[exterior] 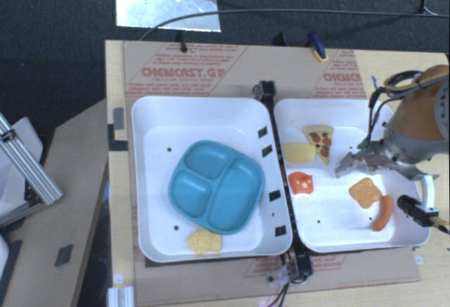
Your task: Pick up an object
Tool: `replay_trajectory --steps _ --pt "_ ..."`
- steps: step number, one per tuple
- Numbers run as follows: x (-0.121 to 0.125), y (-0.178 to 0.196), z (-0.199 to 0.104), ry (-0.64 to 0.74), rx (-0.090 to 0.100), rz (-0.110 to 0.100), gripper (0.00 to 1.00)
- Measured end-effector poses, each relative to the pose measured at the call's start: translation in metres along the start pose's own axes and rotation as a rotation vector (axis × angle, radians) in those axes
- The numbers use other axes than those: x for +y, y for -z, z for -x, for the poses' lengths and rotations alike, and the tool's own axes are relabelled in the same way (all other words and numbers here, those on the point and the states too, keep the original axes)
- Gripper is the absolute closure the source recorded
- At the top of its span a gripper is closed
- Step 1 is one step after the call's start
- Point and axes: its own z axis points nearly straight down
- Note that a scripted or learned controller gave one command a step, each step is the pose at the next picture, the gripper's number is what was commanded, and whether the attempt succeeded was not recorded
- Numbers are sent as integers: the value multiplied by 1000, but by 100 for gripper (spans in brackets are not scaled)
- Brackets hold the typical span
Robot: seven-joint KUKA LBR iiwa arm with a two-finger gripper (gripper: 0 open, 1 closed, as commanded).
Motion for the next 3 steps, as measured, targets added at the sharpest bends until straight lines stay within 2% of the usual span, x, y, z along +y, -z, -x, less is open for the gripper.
replay_trajectory --steps 1,3 --pt "1 11 0 0 -1 3 100" --pt "13 139 -3 4 -2 8 100"
